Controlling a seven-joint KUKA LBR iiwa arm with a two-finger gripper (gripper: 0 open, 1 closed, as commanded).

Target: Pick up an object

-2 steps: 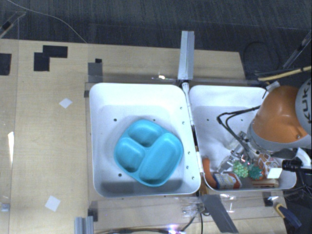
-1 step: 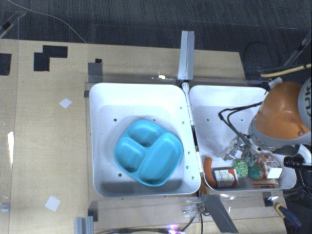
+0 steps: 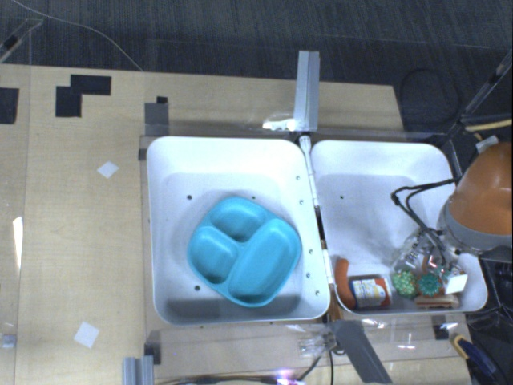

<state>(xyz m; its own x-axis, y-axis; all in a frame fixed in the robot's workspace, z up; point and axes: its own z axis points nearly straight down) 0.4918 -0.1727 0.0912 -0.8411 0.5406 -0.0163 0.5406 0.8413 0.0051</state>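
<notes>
The gripper [image 3: 423, 257] is hanging low in the right bin [image 3: 361, 175], just above a green ball [image 3: 404, 282] near the small can [image 3: 368, 291]; I cannot tell its grip

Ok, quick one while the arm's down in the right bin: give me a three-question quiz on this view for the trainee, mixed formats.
1. True or false: the blue divided plate lies in the left bin.
2. Multiple choice: where in the right bin are the small objects gathered? A) far edge B) centre C) near edge
3. Fill in: the end effector hangs just above the two ______ balls.

Key: 1 true; 2 C; 3 green. The small can and the balls sit along the near edge, by the orange-red piece.
</notes>
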